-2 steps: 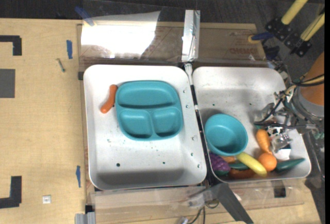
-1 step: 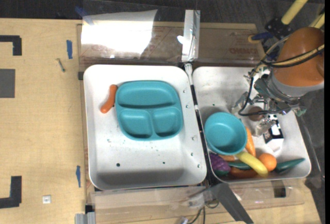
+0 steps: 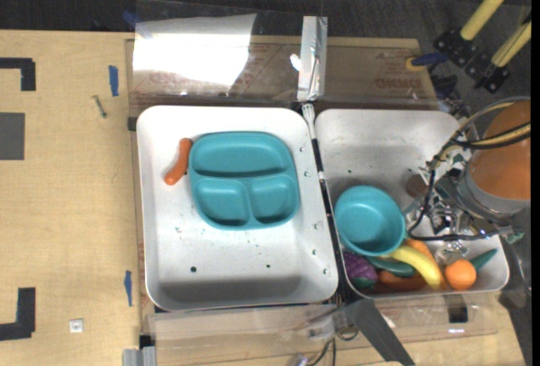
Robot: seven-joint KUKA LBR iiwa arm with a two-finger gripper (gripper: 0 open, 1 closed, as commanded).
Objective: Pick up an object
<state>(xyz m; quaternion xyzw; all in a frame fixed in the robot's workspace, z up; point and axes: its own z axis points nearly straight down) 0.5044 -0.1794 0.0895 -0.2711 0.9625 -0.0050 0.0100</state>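
**Arm low over the right bin, nothing gripped yet**

You are at the approach step. The gripper [image 3: 439, 217] hangs low in the right bin [image 3: 371, 132], near its right wall, with wrist cables cluttering the view around it. You cannot tell from here whether the claw is apart or together, and nothing shows clamped in it.

The likely targets sit in a cluster at the bin's near end: a banana [image 3: 419, 263], an orange [image 3: 461, 274] just to its right, a purple piece [image 3: 361, 269] and a red-brown one [image 3: 395, 278] tucked under the bowl [image 3: 369, 219]. The banana lies just below the gripper and looks the closest candidate. Your next move probably calls for a short drop onto one item, lined up across its narrow width, clear of the bowl's rim.

In the left bin [image 3: 245, 271], a carrot [image 3: 178, 162] lies touching the left edge of a tray [image 3: 245, 179].

Everything looks like smooth moulded plastic. The banana is curved and slender; the orange is round and may roll away. The bowl is deep, teal and glossy; the tray is teal, rounded, with three compartments. Both bins are shallow, white and lightly speckled.
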